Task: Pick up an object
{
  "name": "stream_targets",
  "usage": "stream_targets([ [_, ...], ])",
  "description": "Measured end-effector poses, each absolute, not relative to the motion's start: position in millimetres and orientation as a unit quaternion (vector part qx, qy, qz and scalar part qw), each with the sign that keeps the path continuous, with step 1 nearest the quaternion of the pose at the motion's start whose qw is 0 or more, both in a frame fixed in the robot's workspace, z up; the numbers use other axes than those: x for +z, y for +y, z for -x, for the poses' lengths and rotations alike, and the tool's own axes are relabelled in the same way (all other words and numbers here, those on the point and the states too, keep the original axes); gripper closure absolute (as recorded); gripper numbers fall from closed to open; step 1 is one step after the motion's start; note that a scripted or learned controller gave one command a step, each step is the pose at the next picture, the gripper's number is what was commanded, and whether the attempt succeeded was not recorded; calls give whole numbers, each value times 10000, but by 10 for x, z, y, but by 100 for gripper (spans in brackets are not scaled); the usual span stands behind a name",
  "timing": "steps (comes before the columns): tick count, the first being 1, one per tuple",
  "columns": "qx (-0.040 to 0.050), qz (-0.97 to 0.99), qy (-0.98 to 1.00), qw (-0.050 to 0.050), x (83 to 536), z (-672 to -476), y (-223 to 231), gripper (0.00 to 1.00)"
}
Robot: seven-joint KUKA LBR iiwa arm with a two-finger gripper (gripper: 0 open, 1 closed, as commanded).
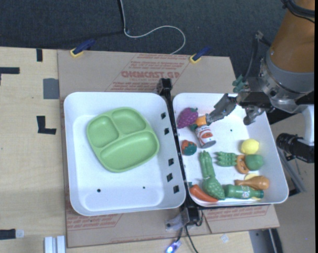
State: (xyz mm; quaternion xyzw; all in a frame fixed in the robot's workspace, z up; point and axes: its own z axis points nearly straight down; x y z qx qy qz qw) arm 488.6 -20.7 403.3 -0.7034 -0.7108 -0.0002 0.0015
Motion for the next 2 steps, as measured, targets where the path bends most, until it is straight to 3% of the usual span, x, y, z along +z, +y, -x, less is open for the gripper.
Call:
stream_targets([
  [1, 10, 7056, -7086, 9, 4124, -4901, -251, 100],
  [2, -16, 7040, -7102, -9, 4507, -5145, 683, 100],
])
